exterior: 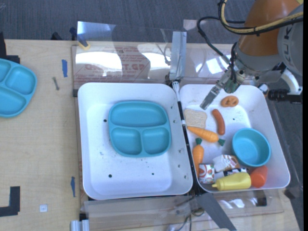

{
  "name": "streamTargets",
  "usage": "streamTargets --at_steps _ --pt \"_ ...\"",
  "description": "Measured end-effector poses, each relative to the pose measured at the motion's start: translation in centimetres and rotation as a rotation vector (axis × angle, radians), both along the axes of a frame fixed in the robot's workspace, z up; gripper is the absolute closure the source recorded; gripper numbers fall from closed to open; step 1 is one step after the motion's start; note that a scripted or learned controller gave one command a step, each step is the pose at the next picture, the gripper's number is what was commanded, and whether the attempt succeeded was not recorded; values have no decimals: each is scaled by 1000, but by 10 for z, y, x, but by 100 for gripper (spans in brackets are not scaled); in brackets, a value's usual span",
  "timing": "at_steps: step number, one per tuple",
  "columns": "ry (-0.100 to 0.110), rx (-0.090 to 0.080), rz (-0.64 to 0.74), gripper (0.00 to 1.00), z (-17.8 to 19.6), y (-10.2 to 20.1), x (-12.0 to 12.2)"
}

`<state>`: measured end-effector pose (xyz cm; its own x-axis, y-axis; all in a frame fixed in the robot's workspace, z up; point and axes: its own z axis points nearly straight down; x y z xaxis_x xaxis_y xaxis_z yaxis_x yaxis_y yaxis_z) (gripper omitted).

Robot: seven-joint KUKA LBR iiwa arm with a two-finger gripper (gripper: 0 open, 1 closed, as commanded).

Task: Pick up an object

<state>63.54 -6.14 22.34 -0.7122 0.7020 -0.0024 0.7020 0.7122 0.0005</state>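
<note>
Hand (210, 100) hangs just above the bread slice (195, 117).

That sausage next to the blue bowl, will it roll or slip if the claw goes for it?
The sausage looks round and smooth, so it may roll sideways if nudged and could slip from a loose pinch. It looks small and probably light. It lies free of the blue bowl, so a grasp across its width seems feasible.

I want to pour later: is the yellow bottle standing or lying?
Lying. The bottle rests on its side along the right bin's near wall, cap pointing left.
</note>
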Motion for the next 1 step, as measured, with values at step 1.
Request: streamTargets --at_steps 1 --pt "-4 0 -70 0 -121 -44 -5"
